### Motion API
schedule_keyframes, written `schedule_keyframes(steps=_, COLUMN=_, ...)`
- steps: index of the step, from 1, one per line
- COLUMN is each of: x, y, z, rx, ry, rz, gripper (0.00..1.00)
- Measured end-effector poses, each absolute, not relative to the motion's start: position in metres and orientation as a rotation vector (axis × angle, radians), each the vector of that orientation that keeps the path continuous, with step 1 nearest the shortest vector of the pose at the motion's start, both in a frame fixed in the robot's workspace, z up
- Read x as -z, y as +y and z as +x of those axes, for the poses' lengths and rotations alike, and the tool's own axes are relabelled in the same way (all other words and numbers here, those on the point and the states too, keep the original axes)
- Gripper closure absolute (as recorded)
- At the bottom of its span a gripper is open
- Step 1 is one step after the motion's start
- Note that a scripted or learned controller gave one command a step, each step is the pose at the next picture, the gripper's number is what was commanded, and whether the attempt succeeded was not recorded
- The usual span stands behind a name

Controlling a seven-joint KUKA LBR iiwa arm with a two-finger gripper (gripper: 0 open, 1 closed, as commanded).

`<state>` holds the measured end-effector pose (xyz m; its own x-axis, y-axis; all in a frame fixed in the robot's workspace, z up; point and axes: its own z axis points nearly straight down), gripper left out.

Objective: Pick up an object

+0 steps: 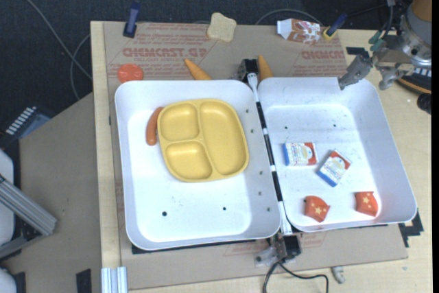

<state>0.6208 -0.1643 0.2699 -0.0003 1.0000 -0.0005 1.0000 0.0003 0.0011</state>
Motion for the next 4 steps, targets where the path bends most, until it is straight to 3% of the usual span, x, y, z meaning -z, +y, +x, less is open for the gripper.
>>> schedule_keyframes(steps=1, x=-0.117, y=-0.118, z=0.597, rx=0.003, ry=2.225, rz=2.223, gripper=0.00)
schedule_keyframes(steps=2, x=-0.089, y=-0.136, z=0.575, rx=-0.011, ry=2.218, rz=2.217, gripper=0.00)
schedule_keyframes(steps=3, x=-0.201, y=-0.145, z=0.557, rx=-0.001, ry=2.219, rz=2.220, gripper=0.00)
schedule_keyframes(steps=4, x=-0.166, y=-0.133, z=0.550, rx=0.001, ry=2.222, rz=2.223, gripper=0.00)
